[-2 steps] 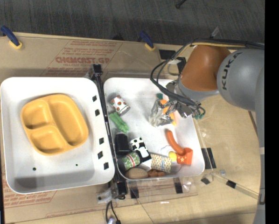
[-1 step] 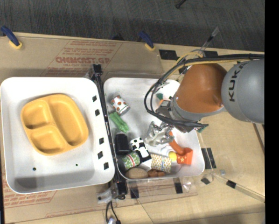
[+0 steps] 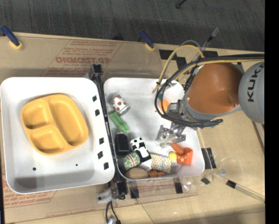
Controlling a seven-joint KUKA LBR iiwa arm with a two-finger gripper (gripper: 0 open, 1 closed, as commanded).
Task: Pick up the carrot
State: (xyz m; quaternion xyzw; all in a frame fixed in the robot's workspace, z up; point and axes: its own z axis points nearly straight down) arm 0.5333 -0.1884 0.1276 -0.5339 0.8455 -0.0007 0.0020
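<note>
Orange carrot [image 3: 183, 155] just below-right of end effector [image 3: 171, 135], wedged among clutter at right bin [image 3: 144, 90] front edge. End effector poised directly above, presumably descending for grasp; finger spread indiscernible. Yellow tray [image 3: 54, 123] far left, irrelevant.

1. Setting: a robotics lab or test cell.
2. Evidence: an industrial KUKA arm [image 3: 233, 90] with exposed cabling reaches over the counter [image 3: 51, 55].
3. The counter is covered in printed cardboard held by blue clamps [image 3: 11, 36].
4. Two white bins [image 3: 13, 139] sit side by side, holding toy items and a yellow divided tray [image 3: 54, 122].
5. Grey carpet floor [image 3: 107, 8] lies beyond.
</note>
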